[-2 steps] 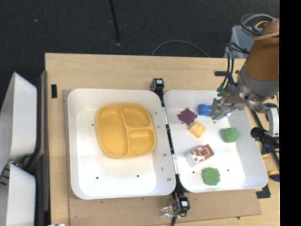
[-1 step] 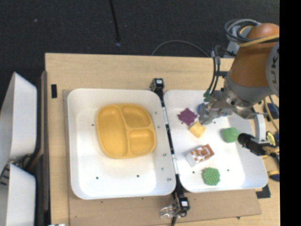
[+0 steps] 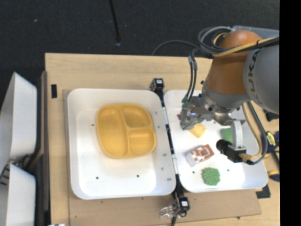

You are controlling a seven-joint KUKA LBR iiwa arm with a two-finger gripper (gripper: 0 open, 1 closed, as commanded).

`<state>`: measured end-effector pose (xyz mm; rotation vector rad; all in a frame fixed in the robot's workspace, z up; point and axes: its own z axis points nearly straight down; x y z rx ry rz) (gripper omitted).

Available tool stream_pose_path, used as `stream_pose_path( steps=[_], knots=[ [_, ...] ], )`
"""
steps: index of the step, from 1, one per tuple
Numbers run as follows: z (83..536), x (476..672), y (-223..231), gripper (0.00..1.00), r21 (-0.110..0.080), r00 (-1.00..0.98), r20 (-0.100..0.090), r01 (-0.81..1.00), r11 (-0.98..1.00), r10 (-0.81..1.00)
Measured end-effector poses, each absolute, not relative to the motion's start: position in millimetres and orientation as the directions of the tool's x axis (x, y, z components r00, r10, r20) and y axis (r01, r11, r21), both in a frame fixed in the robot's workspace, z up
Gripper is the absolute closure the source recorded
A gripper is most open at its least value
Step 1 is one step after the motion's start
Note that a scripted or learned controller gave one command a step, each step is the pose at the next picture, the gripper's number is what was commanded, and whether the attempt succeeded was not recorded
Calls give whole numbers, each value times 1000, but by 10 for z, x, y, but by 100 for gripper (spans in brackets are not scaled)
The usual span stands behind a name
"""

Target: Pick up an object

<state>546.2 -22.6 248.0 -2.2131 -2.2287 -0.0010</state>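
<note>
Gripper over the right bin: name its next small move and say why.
Probably a short drop straight down toward the yellow block. The gripper sits in the right bin just up-left of that block, nearer to it than to the orange-and-white piece or the green ball. Nothing is visibly between its fingers.

A dark, almost black carpet-like floor (image 3: 70,18) fills the upper part of the frame and goes down the left side. A thin black cable (image 3: 113,15) lies on it near the upper middle. The light wooden counter (image 3: 103,69) takes the centre. At the left edge stand white box-shaped containers (image 3: 21,117). The light is even, with soft shadows.
</note>
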Motion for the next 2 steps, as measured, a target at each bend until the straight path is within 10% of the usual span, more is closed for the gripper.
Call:
stream_pose_path(
  steps=[2],
  knots=[
    [2369, 5304, 681, 100, -1, -6, 0, 1000, 6, 1000]
  ],
)
